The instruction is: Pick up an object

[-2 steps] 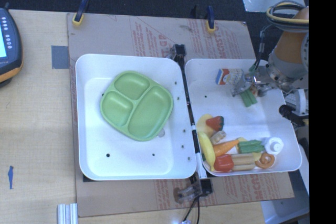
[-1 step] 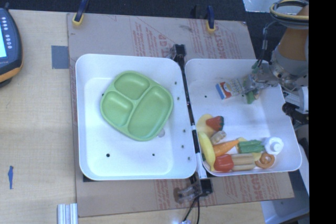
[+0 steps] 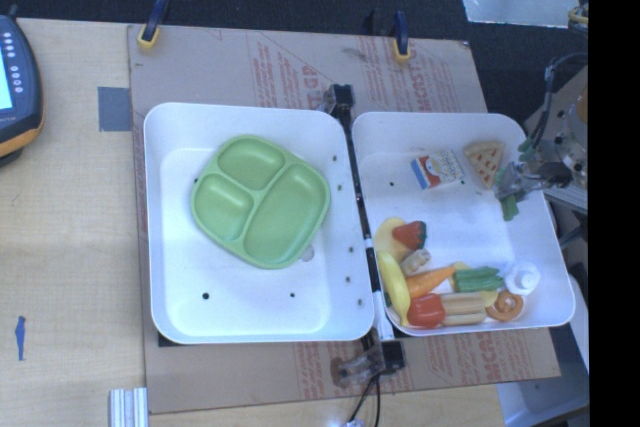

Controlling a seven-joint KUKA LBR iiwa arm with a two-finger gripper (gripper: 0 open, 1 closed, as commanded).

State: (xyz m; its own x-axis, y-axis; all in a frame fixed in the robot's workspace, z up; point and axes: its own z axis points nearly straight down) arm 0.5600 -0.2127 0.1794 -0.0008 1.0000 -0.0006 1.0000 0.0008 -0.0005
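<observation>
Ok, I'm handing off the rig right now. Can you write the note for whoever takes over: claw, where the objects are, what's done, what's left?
Claw: at the right bin's right rim, near the far corner; whether it is open or shut cannot be told, and no object shows in it.
Right bin, far end: small carton and pizza-slice toy, both close to the claw.
Right bin, near end: banana, carrot, tomato and other toy food in a pile.
Left bin: green divided plate.
Done: no pick visible.
Left: grasp one object and lift it; the pizza slice looks nearest.
</observation>
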